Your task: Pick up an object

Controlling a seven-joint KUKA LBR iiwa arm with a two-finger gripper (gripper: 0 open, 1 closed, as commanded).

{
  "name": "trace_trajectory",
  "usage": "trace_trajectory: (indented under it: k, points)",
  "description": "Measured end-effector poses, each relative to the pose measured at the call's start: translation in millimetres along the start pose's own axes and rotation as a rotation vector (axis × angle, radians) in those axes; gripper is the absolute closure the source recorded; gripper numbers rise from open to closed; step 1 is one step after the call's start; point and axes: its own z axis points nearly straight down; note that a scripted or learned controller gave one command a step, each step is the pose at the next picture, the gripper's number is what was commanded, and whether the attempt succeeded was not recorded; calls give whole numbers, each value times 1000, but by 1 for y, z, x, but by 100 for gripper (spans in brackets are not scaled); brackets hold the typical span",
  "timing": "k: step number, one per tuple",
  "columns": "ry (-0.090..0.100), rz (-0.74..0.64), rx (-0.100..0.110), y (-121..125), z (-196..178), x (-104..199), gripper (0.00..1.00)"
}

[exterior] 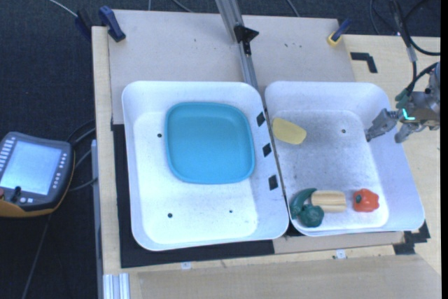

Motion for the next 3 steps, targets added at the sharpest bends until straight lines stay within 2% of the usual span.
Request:
trace_trajectory:
  k: [1,3]
  points:
    - [0,0,0,0,0,0,0]
    - [1,0,5,3,123,7,0]
